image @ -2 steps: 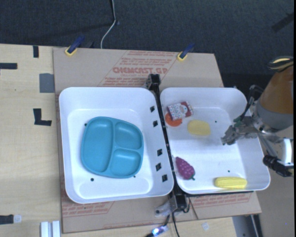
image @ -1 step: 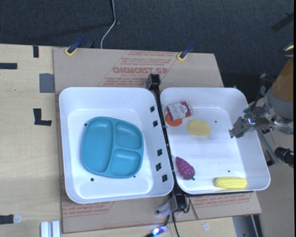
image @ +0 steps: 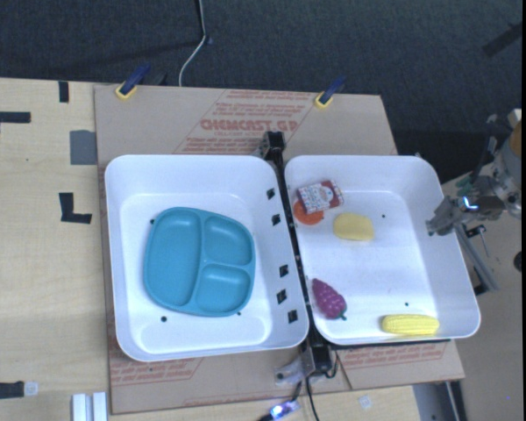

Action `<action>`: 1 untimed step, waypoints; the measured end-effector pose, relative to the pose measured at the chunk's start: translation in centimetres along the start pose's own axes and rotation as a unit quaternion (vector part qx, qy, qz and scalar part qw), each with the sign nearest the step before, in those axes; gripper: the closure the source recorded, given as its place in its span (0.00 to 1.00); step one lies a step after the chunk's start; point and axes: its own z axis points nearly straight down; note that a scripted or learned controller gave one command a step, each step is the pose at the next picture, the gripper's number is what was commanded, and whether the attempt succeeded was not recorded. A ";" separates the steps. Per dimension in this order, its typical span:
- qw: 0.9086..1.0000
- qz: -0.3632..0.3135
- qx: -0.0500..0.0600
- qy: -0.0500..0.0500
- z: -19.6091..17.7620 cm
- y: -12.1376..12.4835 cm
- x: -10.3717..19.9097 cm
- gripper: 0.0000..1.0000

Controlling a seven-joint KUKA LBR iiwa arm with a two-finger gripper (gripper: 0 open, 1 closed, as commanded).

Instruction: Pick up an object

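The tool (image: 460,213) hangs just outside the right bin's (image: 421,175) right rim, whether open or closed cannot be told. Inside that bin: a yellow lemon (image: 353,227) beside a red-and-white packet (image: 316,200) near the far-left corner, purple grapes (image: 328,298) near-left, corn cob (image: 410,324) at the near-right corner. A blue divided plate (image: 199,261) fills the left bin (image: 123,178).

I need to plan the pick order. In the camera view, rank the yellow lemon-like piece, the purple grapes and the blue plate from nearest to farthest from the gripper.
1. Yellow lemon-like piece, upper middle of the right bin, nearest to the gripper.
2. Purple grapes, right bin's lower left corner.
3. Blue plate, in the left bin, farthest.
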 end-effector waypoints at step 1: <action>1.000 -0.003 0.002 0.002 0.5 1.8 6.1 1.00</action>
